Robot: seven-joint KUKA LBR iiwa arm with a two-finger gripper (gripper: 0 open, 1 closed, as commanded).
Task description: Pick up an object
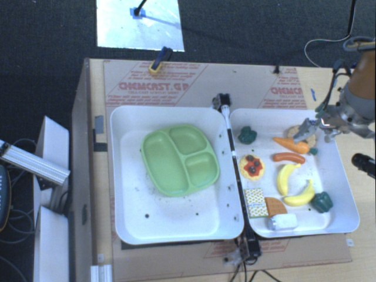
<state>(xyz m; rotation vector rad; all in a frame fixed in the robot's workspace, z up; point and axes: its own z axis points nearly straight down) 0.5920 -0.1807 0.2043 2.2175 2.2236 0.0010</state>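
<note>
Approach step: claw (306, 131) low over right bin (343, 184); finger state can't tell, too blurry. Carrot (291, 145) just below-left, prob. the target. Next: center over it, descend.

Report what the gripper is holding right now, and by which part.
It cannot be told. The gripper sits low over the right white bin, at the thick end of the orange plastic carrot, too blurred to show a hold.

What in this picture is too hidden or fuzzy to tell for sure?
- The hand: blurred over the right bin's far corner; whether it grips anything cannot be told.
- The pale thing under the hand, beside the carrot: mostly covered by it.
- The arm: cut off by the right edge.
- The small white block at the near rim: too small to identify.
</note>
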